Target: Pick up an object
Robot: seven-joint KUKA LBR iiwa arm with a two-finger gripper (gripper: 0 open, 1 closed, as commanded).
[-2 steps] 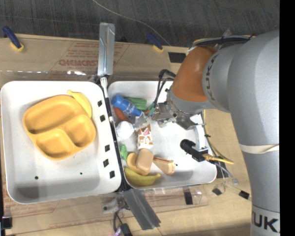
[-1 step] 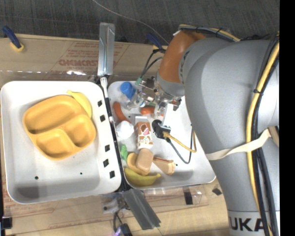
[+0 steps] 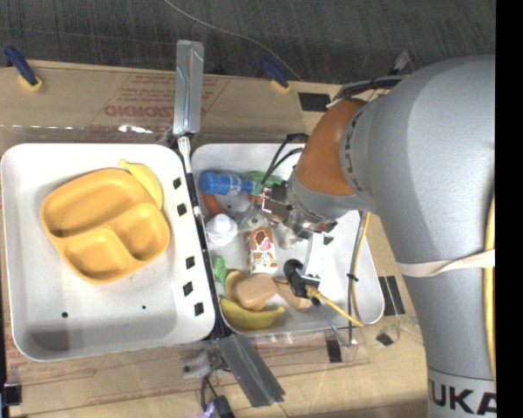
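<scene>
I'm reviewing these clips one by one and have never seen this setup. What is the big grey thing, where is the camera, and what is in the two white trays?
The big grey shape is a robot arm, with an orange band above its wrist. It reaches in from the right, and its task is to pick up an object. One fixed camera looks down on the bench at a slant.

The left bin holds a yellow divided tray, with a second yellow item tucked behind it.

The right bin holds clutter: a blue bottle, a small white bottle, a small printed carton, a banana and a tan lump.

The gripper hangs low over that clutter. I cannot tell whether it holds anything.
</scene>
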